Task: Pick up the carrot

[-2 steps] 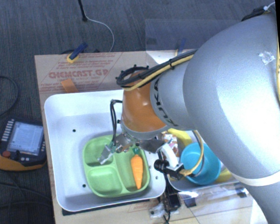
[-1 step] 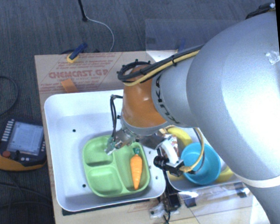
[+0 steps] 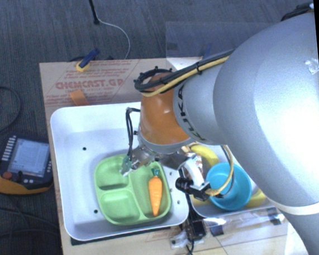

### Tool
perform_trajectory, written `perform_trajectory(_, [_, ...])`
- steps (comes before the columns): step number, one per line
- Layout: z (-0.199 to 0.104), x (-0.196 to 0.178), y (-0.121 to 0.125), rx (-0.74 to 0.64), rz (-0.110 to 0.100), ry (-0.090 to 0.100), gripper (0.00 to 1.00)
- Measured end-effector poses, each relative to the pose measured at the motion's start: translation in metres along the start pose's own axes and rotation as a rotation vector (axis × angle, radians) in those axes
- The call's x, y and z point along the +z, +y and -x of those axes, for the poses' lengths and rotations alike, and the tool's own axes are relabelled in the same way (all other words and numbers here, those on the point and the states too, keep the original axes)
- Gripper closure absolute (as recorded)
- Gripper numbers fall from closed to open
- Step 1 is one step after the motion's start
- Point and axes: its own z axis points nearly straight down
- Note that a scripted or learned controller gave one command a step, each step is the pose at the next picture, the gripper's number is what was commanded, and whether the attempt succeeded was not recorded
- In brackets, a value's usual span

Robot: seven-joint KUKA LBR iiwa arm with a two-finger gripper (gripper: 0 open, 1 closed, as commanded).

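Saw a small orange toy carrot point(image 3: 156, 194) with a green top lying in a light green plastic tray point(image 3: 115, 205) with three pockets. Found it in the tray's long pocket, the one on the side nearest the second bin. Lay flat there, with nothing on top of it. Ran long-ways along that pocket, with the green top at the tray's far end and the pointy tip at the tray's near end.

Saw the grey metal gripper point(image 3: 130, 165) hanging over the tray's far pocket, close to the little wall in the middle of the tray. Could not tell if it was open or shut, as the big orange and grey wrist hid most of it. Saw nothing orange inside it, so not holding the carrot. Was not touching the carrot either, only just beside its green top.

So the carrot lay a small way off from the gripper, toward the tray's near end and toward its long-pocket side. Would likely need a short slide that way, to above the carrot's fat middle. Would also need to close across the carrot's thin width, not along its length.
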Motion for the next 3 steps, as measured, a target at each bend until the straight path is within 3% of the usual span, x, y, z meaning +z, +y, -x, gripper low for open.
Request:
perform_trajectory(1, [-0.001,-0.006,-0.001,0.001,-0.006,0.004,1.0])
perform_trajectory(2, [0.088,-0.073,-0.056,-0.035,-0.032,-0.012,1.0])
perform_trajectory(3, [0.084,-0.071,-0.056,-0.041,-0.036,-0.007,0.0])
